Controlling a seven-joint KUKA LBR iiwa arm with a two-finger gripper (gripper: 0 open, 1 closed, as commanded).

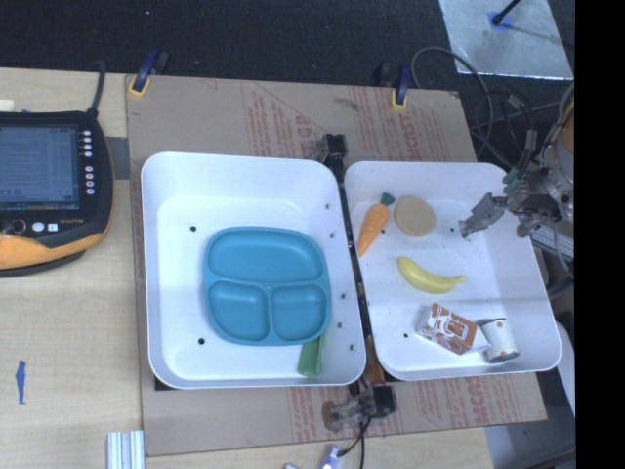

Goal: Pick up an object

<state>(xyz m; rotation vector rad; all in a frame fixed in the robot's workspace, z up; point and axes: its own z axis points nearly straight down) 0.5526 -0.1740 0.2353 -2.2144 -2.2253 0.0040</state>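
The grey two-finger jaws (500, 215) are hovering at the right rim of the right shallow white plastic bin (527, 291), spread apart with nothing between the fingers; one finger (479, 215) is pointing left into the bin and the other (530, 227) is sitting nearer the rim.

Just to the left of the jaws, a round tan disc-shaped piece (414, 216) is lying on the bin floor, apart from the fingers. Further left of it, an orange toy carrot with a green top (372, 225) is lying slanted by the bin's left wall. Below and left of the jaws, a yellow toy banana (428, 276) is resting near the middle of the bin. Well below the jaws, a brown and white small carton (448, 328) is lying flat, and just beside it a small white cup-like container (499, 339) is lying on its side near the bin's front corner.

Far to the left of the jaws, the left shallow white plastic bin (166, 262) is holding a blue divided plastic plate (266, 283), with a green stick-like object (312, 357) lying at its front edge. Both bins are sitting on a brown cardboard sheet (293, 115) on the counter (59, 360).
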